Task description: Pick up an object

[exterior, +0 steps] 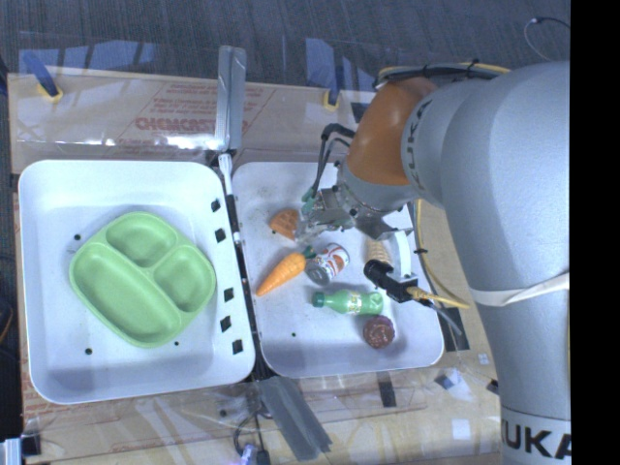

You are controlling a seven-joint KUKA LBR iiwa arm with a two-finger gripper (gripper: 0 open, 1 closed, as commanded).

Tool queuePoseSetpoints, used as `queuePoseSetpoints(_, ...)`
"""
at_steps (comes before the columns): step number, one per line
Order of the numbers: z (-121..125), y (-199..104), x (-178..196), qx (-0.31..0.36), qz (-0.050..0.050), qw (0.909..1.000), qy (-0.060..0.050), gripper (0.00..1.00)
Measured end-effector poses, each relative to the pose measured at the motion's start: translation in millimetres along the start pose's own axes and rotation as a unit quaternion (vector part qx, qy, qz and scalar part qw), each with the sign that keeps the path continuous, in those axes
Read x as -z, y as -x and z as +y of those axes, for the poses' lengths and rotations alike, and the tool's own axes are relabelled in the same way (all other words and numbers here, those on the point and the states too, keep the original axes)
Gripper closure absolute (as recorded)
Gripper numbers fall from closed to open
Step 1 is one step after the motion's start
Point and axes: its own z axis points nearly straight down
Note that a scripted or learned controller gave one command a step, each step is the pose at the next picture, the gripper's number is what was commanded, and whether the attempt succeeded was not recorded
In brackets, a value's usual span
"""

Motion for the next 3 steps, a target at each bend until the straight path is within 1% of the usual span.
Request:
queuePoseSetpoints(1, 0, 0, 0, 0.000, 0.000, 1.0000, 0.000, 0.00)
queuePoseSetpoints(2, -9, -23, -20, 0.021, 0.001, 0.9998, 0.001, 0.00)
queuePoseSetpoints(3, -9, -23, -10, 0.024, 0.001, 0.9997, 0.000, 1.00)
